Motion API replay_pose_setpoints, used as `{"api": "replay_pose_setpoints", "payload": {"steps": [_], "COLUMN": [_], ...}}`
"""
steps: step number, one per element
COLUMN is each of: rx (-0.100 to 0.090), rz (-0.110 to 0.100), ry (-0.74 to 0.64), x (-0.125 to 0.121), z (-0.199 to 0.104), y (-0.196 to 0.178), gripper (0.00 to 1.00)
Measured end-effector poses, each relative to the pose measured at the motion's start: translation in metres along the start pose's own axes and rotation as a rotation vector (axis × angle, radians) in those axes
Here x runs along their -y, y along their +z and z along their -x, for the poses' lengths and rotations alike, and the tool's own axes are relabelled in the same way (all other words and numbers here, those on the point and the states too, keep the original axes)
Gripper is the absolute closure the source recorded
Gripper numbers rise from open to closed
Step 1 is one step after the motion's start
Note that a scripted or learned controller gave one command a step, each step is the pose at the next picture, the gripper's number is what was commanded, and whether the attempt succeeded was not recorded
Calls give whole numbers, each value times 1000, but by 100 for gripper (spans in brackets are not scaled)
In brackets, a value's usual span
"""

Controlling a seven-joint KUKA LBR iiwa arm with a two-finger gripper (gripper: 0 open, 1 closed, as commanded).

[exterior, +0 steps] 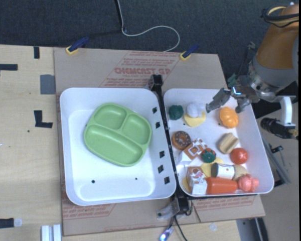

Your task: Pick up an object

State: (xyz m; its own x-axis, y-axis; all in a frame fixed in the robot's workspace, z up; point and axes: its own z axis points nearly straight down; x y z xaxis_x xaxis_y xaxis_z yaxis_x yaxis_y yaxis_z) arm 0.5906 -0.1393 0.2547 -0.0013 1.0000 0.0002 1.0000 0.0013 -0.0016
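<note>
On the bench, the left bin point(70, 134) carries a green divided plate point(118, 133), well apart from the action. The right bin point(258, 144) is crowded with toy food: a dark green piece point(176, 112), a white and yellow item point(194, 114), a doughnut point(181, 139), and an orange fruit point(229, 117) toward the far right corner. The gripper point(230, 100) hangs over that corner, its dark fingers spread with nothing between them. The orange fruit lies just beneath and slightly nearer the camera than the gripper, so it looks the likeliest target; a short descent would probably meet it.
</note>
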Motion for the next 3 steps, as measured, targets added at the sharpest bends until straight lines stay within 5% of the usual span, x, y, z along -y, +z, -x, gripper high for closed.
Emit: {"api": "replay_pose_setpoints", "payload": {"steps": [1, 3], "rx": [-1, -1], "rz": [-1, 9], "ry": [-2, -6], "x": [0, 19], "z": [-1, -139], "y": [-10, -195], "gripper": [100, 100]}}
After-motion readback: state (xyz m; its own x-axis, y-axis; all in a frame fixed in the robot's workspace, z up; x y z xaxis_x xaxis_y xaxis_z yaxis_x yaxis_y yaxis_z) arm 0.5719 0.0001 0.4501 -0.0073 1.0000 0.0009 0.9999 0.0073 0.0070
